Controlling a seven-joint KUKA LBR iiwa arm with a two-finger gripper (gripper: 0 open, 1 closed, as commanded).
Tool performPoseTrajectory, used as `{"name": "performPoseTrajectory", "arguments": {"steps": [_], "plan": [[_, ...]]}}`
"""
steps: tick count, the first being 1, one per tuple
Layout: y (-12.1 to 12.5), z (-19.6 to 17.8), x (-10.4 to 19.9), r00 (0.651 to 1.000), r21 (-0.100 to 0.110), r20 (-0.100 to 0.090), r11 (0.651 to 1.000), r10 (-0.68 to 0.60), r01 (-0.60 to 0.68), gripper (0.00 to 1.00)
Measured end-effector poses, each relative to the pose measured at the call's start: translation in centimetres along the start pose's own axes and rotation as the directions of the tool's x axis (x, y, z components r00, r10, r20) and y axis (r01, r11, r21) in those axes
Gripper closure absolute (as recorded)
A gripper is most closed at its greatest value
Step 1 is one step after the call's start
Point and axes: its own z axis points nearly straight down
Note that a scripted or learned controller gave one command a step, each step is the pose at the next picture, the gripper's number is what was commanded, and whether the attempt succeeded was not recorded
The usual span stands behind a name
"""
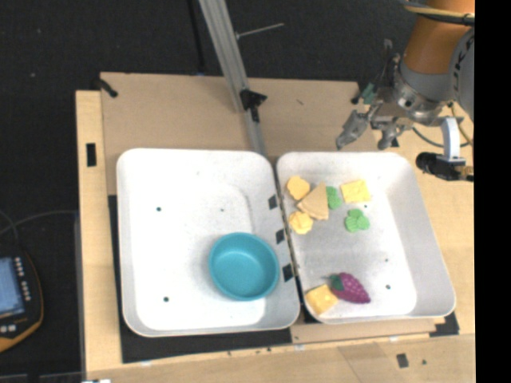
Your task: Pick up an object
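We see the gripper point(367, 134) hanging above the far rim of the right bin point(427, 238), at that bin's back edge, with its two fingers point(349, 134) spread apart and nothing between them. The toys all lie inside the right bin, lower in the view than the fingers and apart from them. Nearest the fingers is a yellow block point(354, 191), with a green piece point(333, 198) just beside it and a tan biscuit point(315, 203) touching a yellow piece point(298, 187) toward the bin's left wall. Another yellow piece point(301, 223) sits just below the biscuit, and a green clover shape point(357, 221) lies near the block. At the bin's near edge, well apart from the fingers, a purple grape bunch point(350, 287) rests beside a yellow wedge point(321, 299). In the left bin point(160, 190) we see a blue bowl point(242, 266).
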Motion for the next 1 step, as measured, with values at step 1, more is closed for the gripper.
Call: {"name": "performPoseTrajectory", "arguments": {"steps": [1], "plan": [[-0.42, 5.78, -1.02, 1.000, 0.002, 0.000, 1.000, 0.004, -0.004, 0.00]]}}
